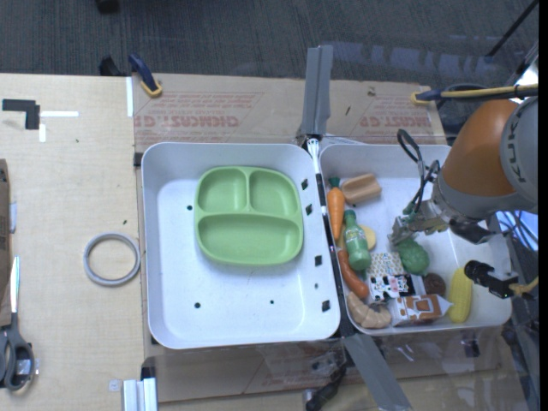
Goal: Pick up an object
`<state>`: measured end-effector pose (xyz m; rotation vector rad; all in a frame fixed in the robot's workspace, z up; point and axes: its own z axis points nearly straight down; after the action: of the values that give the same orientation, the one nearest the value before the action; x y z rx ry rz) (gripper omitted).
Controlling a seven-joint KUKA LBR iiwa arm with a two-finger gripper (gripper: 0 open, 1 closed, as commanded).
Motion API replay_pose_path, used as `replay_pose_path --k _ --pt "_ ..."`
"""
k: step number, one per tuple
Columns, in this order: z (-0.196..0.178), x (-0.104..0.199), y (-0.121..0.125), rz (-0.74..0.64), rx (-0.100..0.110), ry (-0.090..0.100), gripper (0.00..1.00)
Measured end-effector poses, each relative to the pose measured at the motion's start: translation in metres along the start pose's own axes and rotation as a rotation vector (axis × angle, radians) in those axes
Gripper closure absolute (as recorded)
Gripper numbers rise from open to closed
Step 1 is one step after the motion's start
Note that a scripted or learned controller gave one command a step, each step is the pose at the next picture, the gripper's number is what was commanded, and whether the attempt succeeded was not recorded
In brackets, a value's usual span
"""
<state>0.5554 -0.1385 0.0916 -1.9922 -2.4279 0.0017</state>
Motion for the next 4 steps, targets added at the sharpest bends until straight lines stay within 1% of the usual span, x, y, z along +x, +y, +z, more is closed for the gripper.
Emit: replay_pose_path --k 1,2,3,4 --pt "0.0 -0.012 -0.051 -0.012 -0.001 0.0 0.0" --pt "-0.103 -0.034 -0.028 0.014 -0.002 -0.002 0.0" --pt "-0.004 0.005 -0.066 0.116 -0.004 -0.001 0.0" --pt "-0.004 0.005 -0.066 0.117 -0.003 -0.001 0.0"
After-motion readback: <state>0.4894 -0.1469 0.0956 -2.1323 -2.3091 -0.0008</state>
